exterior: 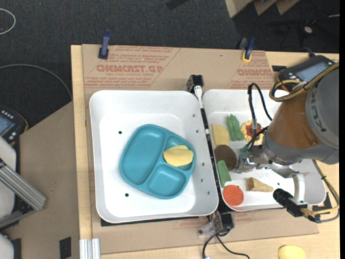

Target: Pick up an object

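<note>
My gripper [244, 161] reaches down into the right bin [215, 99], under the grey arm with its orange band. Its tip sits just right of a brown round object [225, 155] and a green stick [222, 172]. A pale yellow block [220, 134] and a green leafy piece [234, 127] lie behind it. Close by on the far side is a small red and yellow item [248, 128]. In front lie a red-orange round object [233, 195] and a tan wedge [259, 185]. The arm hides the bin's right part.
The left bin [108, 198] holds a blue divided plate [141, 161] with a yellow rounded object [178, 155] in one compartment. A black divider with clamps [203, 117] runs between the bins. Cables [256, 99] loop above the arm.
</note>
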Controlling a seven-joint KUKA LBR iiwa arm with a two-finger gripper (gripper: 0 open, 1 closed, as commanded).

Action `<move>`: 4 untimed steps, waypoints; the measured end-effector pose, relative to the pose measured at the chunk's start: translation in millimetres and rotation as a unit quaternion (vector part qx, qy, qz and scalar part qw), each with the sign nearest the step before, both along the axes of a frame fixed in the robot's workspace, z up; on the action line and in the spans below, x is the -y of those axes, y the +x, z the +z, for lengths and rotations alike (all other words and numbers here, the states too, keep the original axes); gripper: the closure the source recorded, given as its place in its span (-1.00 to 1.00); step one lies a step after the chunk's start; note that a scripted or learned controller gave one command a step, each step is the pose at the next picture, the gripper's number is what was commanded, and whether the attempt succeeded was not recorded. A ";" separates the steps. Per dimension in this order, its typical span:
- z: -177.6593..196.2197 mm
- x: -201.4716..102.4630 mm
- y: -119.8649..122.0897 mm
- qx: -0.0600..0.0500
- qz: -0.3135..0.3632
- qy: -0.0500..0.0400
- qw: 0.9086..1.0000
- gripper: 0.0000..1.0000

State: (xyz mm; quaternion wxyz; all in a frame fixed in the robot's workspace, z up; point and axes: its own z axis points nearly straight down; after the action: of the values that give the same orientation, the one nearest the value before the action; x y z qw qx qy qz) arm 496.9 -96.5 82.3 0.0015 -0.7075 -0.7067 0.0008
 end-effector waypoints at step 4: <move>373.6 -158.0 -16.2 0.012 0.001 0.001 1.000 1.00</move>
State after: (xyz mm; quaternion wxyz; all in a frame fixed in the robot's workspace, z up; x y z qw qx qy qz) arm 480.7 61.5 455.9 -0.0063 -0.7071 -0.7070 -0.0089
